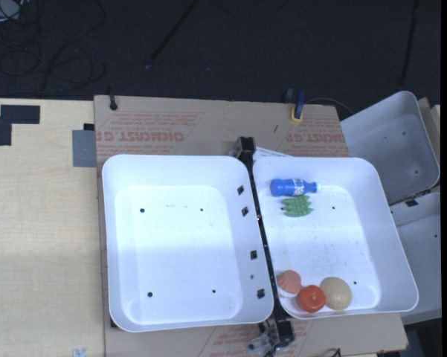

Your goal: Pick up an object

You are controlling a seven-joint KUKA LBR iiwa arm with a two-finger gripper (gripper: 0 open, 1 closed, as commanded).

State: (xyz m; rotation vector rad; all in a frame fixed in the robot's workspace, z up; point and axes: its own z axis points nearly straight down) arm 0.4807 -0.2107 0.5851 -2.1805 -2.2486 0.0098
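Note:
The right bin point(379, 222) holds a blue bottle point(292, 187) lying on its side near the far wall, with a small green toy point(297, 207) just in front of it. At the bin's near edge sit a pinkish shell-like piece point(288, 281), a red tomato-like ball point(311, 298) and a tan round object point(336, 292), close together.
The left bin point(119, 199) stands beside the right one, joined by a black divider with clips point(254, 222). Both rest on a cardboard sheet point(171, 129) on the wooden bench. A white panel point(390, 143) leans at the right.

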